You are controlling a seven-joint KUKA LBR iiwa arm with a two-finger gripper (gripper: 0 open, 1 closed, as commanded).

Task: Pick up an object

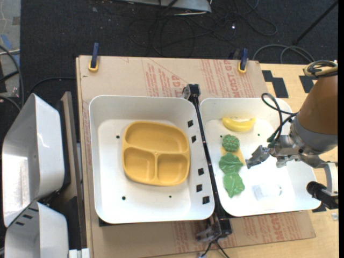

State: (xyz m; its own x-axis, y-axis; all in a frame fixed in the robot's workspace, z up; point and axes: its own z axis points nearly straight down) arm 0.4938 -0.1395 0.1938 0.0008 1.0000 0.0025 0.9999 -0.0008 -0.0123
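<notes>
Two shallow white bins sit side by side: the left bin [102, 144] holds one yellow divided tray [156, 153]. The right bin [290, 198] holds one yellow banana [238, 123], three green leafy pieces [231, 163] and one small clear item [259, 192]

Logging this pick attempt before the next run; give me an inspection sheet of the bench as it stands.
Surface: cardboard-covered bench with two white bins; left bin, right bin.
Job's things: yellow banana-shaped piece, three green pieces in a column in the right bin; small clear item near them.
Clutter: yellow divided tray in the left bin.
Grippers: gripper low over the right bin, beside the green pieces.
Cables: black cables on the floor behind.
Surroundings: two blue clamps; spare white bins at left.
</notes>
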